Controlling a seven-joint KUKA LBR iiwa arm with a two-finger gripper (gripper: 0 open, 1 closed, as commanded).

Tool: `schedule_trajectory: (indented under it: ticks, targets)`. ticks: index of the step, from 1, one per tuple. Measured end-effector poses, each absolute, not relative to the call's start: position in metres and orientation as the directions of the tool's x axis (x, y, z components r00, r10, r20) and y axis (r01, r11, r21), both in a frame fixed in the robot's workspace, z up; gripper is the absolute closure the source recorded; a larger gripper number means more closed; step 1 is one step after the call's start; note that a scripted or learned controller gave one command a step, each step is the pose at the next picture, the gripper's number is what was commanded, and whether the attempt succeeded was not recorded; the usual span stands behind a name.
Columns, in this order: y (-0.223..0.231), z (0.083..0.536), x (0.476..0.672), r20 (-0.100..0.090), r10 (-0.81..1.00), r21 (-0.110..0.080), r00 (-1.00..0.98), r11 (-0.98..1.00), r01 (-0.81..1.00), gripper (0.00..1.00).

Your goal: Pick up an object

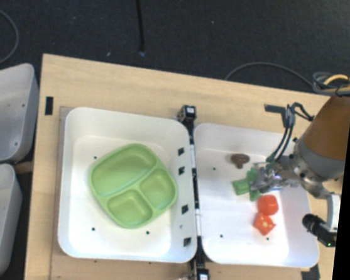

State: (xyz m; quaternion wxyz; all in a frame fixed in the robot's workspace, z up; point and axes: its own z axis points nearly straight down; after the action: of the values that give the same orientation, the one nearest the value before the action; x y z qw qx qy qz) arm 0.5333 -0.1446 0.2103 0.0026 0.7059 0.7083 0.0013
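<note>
My gripper (257,180) hangs low over the right bin (214,236), reaching in from the right, directly over a green object (241,187) that pokes out at its left. Whether the green object sits between the fingers is hidden by the gripper body. Two red pieces lie just below and right of it: one (269,205) close under the gripper, the other (264,225) nearer the front. A small brown object (240,158) rests farther back in the same bin.
The left bin (75,232) holds a green divided plate (133,185) in its middle. A ridge with black clips (189,189) separates the two bins. The arm's orange band and grey wrist (328,136) loom over the right bin's right side.
</note>
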Motion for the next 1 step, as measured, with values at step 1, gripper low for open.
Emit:
schedule_trajectory:
  ticks: [1]
  targets:
    - [-0.0896,0.2207,0.5372,0.001,1.0,0.003,-0.008,0.008,1.0,1.0]
